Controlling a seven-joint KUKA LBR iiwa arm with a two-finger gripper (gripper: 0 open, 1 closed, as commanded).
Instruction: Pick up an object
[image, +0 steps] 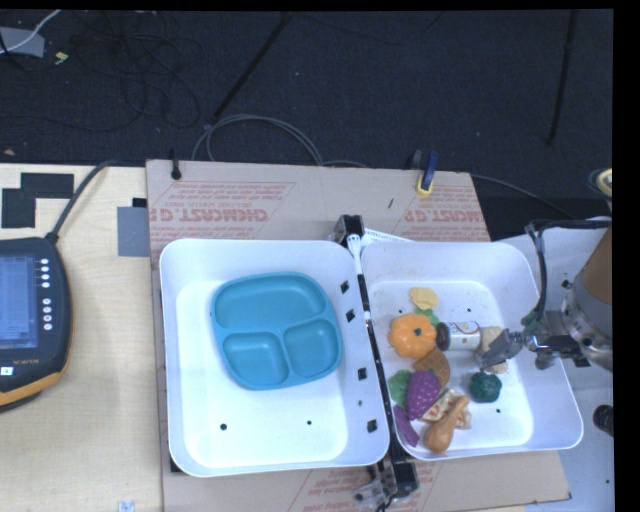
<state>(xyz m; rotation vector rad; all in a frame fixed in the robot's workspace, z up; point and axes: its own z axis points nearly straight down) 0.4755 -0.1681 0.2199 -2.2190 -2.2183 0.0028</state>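
Observation:
The right bin (520, 265) holds a heap of toy food. In it are an orange pumpkin (412, 335), a yellow piece (424, 297), purple grapes (424, 390), a dark green lump (485, 386), a tan bread piece (446, 420) and a small white bottle (463, 335) lying on its side. My gripper (497, 350) reaches in from the right and sits low over the bin floor. It is just right of the bottle and just above the green lump. A small tan item lies at its tip, partly hidden.
The left bin (190, 420) holds a blue divided plate (277, 328). A black divider (366, 340) runs between the bins. A teach pendant (25, 310) lies on the bench at far left. Cables hang behind the bins.

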